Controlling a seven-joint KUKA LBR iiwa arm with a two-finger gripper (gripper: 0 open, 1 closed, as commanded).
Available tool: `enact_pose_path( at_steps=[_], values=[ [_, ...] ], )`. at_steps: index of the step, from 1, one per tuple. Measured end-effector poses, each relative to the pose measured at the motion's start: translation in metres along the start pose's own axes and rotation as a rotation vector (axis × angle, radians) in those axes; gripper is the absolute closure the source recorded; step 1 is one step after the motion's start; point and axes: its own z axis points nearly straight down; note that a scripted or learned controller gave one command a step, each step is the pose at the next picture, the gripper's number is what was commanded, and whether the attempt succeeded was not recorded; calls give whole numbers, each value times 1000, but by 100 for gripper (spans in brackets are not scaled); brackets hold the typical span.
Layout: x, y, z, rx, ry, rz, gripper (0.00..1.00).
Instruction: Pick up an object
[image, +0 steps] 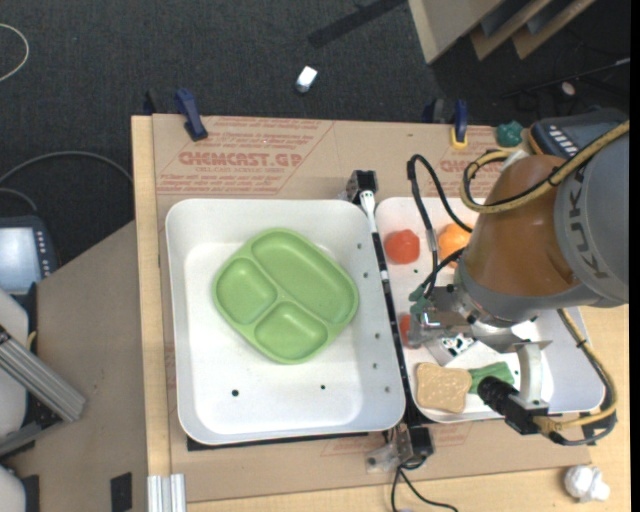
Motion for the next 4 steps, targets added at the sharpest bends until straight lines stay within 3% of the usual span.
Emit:
enact_pose_path(
  at_steps=[1, 2, 3, 4],
  values=[
    [121, 3, -53, -22, 3, -13, 100],
    [173, 2, -109, -24, 2, -7, 100],
    [170, 2, -116, -19, -1, -2, 100],
    [182, 0, -289, -37, 7, -4, 100]
  ],
)
